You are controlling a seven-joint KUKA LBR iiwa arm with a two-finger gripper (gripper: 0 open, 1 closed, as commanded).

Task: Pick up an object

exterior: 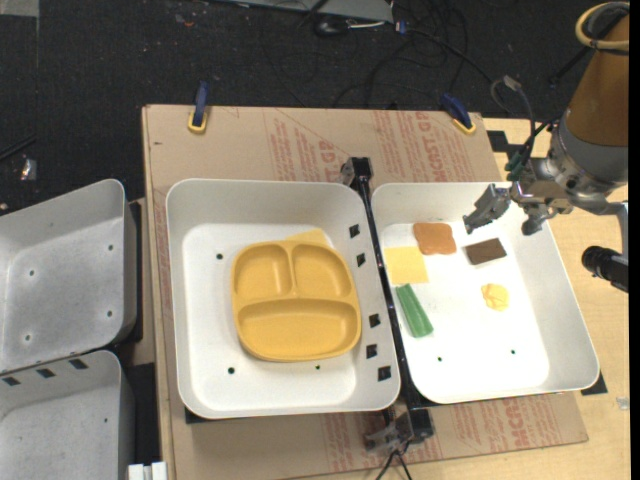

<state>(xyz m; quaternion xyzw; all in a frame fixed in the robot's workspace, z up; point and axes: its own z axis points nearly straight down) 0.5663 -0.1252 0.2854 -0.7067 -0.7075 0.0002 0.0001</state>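
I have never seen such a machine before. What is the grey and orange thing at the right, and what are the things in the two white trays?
This is one picture, taken from a camera fixed above a bench. The grey and orange thing is a robot arm reaching in from the right. Its gripper hangs over the far edge of the right bin. In that bin lie small toy foods: an orange-brown piece, a dark brown piece, a pale yellow square, a green stick and a small yellow lump. The left bin holds a yellow divided plate. I see nothing between the fingers.
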